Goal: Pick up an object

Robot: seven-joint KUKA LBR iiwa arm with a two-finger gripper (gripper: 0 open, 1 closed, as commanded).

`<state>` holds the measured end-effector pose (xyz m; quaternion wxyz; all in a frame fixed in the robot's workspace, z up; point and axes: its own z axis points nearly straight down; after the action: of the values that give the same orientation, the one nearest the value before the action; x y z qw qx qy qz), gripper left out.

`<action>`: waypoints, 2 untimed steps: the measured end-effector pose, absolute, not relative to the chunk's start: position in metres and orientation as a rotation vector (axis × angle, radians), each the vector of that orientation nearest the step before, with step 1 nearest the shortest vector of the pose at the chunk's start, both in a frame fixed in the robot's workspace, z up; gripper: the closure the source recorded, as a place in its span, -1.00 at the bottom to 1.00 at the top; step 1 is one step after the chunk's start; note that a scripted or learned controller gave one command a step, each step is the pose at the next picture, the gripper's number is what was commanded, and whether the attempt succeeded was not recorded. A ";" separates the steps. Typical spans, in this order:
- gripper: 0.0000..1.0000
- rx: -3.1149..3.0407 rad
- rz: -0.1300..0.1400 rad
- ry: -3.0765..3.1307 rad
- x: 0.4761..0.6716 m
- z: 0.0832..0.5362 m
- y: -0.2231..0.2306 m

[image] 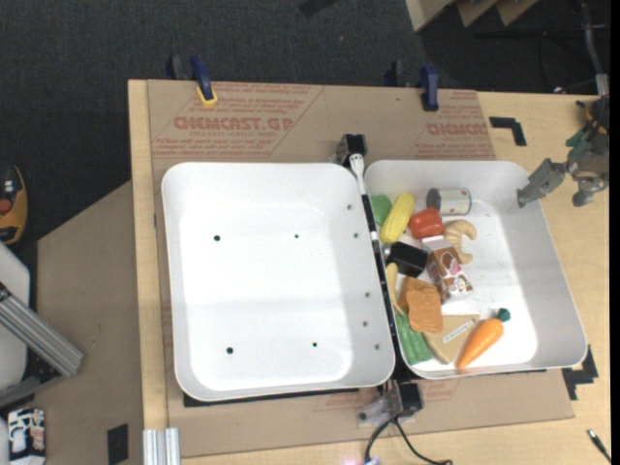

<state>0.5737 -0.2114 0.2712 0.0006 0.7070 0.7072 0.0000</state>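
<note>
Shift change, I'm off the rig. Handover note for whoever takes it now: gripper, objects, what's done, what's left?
Gripper: at the right bin's far right corner, above the rim, apart from the objects; nothing between its fingers. Finger state can't be read.
Objects: all piled along the right bin's left side. Corn, red pepper, white can, black block, toast, carrot.
Left bin: no objects in it.
Done: no pick yet.
Left: move over the pile, descend, grasp one object, lift.
</note>
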 end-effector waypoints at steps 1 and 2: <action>-1.00 2.229 -0.007 2.230 0.567 0.147 -0.198; -1.00 2.221 0.001 2.216 0.581 0.099 -0.151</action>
<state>0.5812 -0.1514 0.0989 0.0021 0.7078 0.7064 0.0003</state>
